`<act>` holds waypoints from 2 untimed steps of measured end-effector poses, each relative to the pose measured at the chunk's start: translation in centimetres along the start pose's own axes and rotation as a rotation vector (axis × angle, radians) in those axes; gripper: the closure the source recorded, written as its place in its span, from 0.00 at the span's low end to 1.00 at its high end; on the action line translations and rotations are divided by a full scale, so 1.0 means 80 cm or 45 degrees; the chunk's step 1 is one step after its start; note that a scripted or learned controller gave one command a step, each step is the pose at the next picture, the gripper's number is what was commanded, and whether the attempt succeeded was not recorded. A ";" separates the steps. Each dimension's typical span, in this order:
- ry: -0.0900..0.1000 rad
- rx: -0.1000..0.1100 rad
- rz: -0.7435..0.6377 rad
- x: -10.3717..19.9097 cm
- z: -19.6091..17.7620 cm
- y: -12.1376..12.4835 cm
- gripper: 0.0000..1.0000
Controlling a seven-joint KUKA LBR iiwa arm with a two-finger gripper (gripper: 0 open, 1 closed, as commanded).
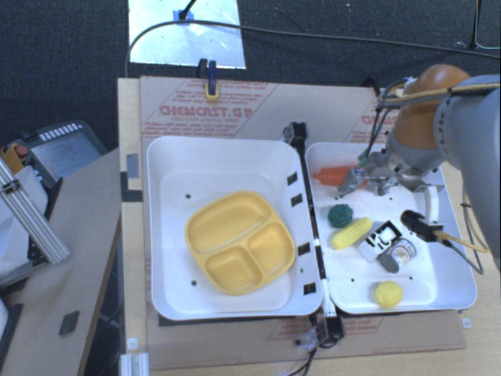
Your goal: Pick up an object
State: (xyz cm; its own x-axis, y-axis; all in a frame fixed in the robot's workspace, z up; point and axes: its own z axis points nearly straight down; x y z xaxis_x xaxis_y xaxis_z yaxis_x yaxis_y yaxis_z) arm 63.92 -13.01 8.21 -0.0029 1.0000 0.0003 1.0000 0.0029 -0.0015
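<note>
The arm reaches in from the right and my gripper [356, 182] hangs low over the far part of the right bin [458, 288]. An orange carrot-shaped thing [330, 175] lies just left of the gripper's tip, close to it or touching; I cannot tell which. Nearer the front lie a dark green ball [340, 215], a yellow banana-like piece [351, 233], a small white and black box [379, 238], a small tin [400, 254] and a yellow lemon-like ball [388, 293]. Nothing shows held in the gripper.
The left bin [168, 288] holds a yellow divided plate [239, 242]. A black divider [307, 210] runs between the two bins. A yellow clamp [211, 81] sits at the bench's far edge.
</note>
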 end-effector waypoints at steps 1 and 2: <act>-0.001 -0.004 -0.001 -0.001 -0.017 0.001 1.00; -0.001 -0.008 -0.001 0.005 -0.093 -0.005 1.00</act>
State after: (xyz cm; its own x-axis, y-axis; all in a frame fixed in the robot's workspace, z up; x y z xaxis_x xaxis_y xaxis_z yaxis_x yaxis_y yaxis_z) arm 63.51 -12.65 15.63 -0.0035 1.0000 -0.0005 1.0000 0.0035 0.0049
